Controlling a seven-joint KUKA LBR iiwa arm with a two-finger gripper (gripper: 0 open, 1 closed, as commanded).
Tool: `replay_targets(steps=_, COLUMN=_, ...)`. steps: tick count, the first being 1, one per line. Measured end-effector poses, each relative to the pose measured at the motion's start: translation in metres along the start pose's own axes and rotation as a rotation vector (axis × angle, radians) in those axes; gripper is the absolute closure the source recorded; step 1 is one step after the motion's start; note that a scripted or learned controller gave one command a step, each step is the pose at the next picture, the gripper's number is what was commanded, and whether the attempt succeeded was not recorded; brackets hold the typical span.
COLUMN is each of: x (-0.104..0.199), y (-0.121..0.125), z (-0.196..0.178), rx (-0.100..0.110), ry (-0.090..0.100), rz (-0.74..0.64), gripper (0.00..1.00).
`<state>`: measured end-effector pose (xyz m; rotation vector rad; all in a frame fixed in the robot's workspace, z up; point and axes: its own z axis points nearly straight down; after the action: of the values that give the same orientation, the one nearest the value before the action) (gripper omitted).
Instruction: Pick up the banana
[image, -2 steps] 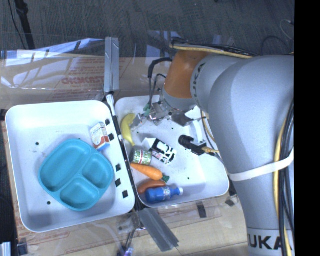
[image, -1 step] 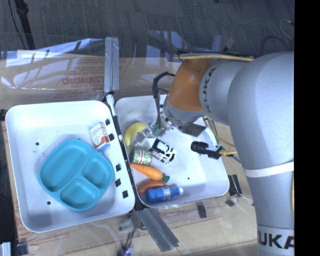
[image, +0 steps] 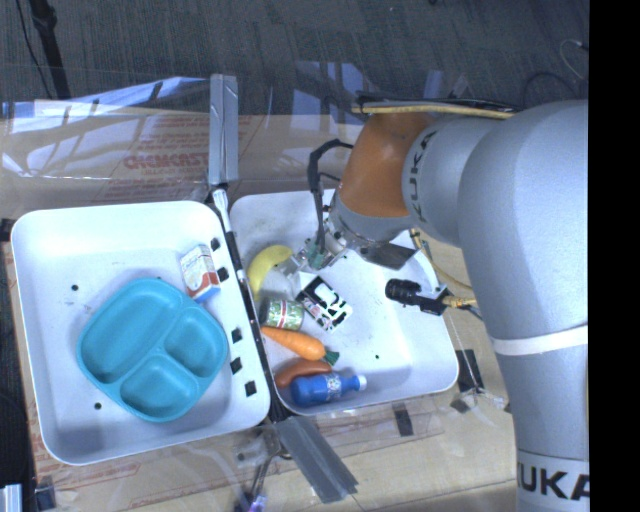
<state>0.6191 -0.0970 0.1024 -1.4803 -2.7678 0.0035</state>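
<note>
The yellow banana (image: 266, 268) lies in the right bin (image: 420, 360), close to its left wall. My gripper (image: 323, 300) hangs just right of the banana, below the orange wrist band, over the middle of that bin. Its black and white fingers point down toward the bin floor, and nothing shows between them. The banana lies apart from the gripper, a little up and to the left of it.
Below the banana lie a small green-labelled can (image: 283, 314), an orange carrot (image: 294, 343), a red-brown item (image: 297, 371) and a blue bottle (image: 325, 387). The left bin (image: 60, 250) holds a blue divided plate (image: 152, 346) and a small carton (image: 199, 270).
</note>
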Motion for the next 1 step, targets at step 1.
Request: replay_targets(steps=1, x=0.0169, y=0.0563, z=-0.0904, rx=-0.003, ry=0.000, rz=0.495, gripper=1.00)
